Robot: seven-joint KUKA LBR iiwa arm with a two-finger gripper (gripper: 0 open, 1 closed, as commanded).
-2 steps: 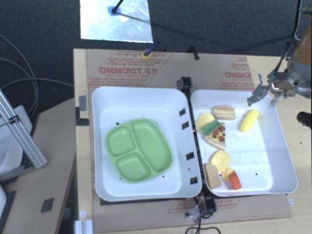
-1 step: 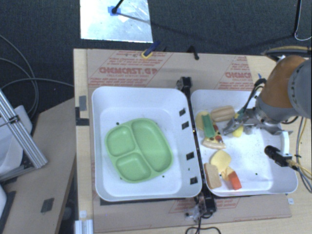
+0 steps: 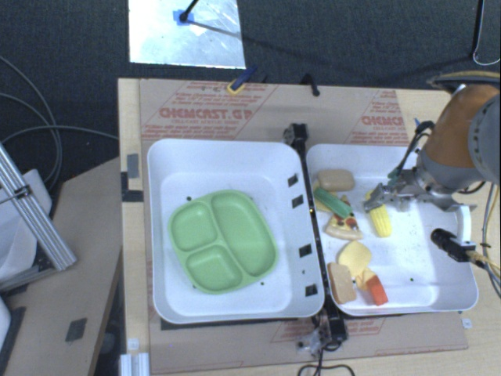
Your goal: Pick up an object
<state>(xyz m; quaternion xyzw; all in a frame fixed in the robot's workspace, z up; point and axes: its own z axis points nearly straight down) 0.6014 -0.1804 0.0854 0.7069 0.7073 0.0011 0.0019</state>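
The right bin (image 3: 438, 288) holds several toy foods. A yellow corn cob (image 3: 381, 222) lies near its middle, with a pizza slice (image 3: 343, 226) and a green vegetable (image 3: 333, 204) to its left. A tan bread roll (image 3: 335, 180) sits at the back. A yellow cheese wedge (image 3: 356, 255), a bread slice (image 3: 340, 282) and an orange piece (image 3: 376, 290) lie at the front. My gripper (image 3: 382, 198) reaches in from the right, low over the far end of the corn cob. I see nothing lifted off the bin floor.
The left bin (image 3: 180, 151) holds a green divided plate (image 3: 222, 240). A black divider with clips (image 3: 307, 210) runs between the bins. A black fitting (image 3: 450, 244) sits at the right bin's right rim. The grey and orange arm (image 3: 462, 143) hangs over the back right corner.
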